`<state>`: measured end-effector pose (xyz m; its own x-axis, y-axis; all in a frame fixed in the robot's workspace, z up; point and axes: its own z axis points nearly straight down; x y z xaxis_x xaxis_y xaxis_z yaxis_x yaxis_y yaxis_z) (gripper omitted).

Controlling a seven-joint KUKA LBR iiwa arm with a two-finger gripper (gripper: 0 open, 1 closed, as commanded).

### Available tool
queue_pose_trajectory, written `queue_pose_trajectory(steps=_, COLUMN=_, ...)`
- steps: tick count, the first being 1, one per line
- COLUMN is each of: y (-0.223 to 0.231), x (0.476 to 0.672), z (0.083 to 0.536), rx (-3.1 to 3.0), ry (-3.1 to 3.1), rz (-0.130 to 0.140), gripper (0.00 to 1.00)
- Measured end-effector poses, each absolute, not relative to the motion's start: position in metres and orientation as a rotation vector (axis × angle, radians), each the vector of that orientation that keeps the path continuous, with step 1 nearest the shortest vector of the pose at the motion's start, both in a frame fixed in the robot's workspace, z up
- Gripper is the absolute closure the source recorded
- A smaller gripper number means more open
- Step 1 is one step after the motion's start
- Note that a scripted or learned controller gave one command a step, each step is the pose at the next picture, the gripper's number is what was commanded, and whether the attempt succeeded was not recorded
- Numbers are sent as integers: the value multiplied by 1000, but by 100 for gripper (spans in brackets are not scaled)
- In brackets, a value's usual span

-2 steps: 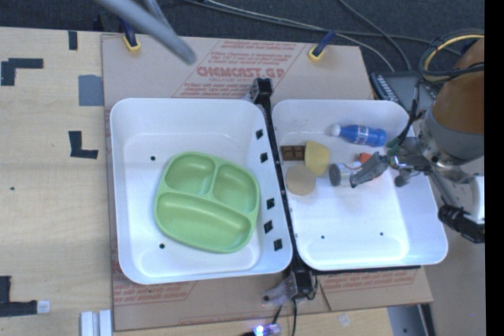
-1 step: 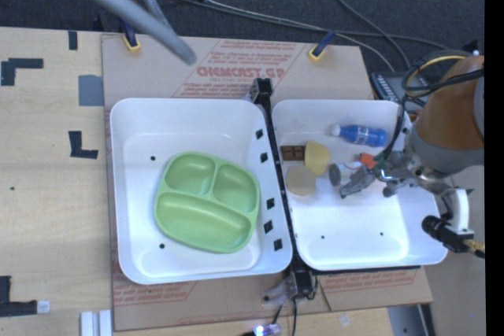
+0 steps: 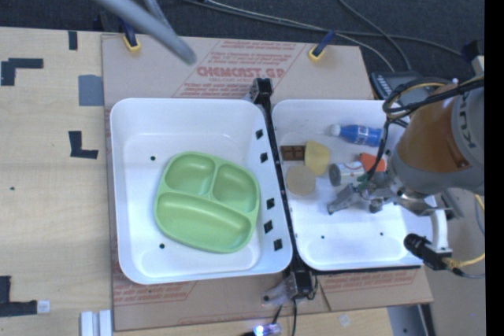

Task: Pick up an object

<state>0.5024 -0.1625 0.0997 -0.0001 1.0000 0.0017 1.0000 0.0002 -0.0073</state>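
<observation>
Arm's gripper [image 3: 340,202] is down in the right white bin [image 3: 346,252], honestly can't tell how it's set.

Beside it sit a grey metal piece [image 3: 335,173], a round tan disc [image 3: 300,182], a pale yellow block [image 3: 316,156], a small brown block [image 3: 292,153] and a blue-and-white tube [image 3: 356,134]. The green divided plastic tray [image 3: 208,201] lies in the left white bin [image 3: 126,169].
</observation>
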Motion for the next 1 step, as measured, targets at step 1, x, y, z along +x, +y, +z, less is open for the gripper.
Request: queue_pose_trajectory(steps=1, y=-162, x=503, z=85, rx=-2221, ry=-2223, rz=1, gripper=0)
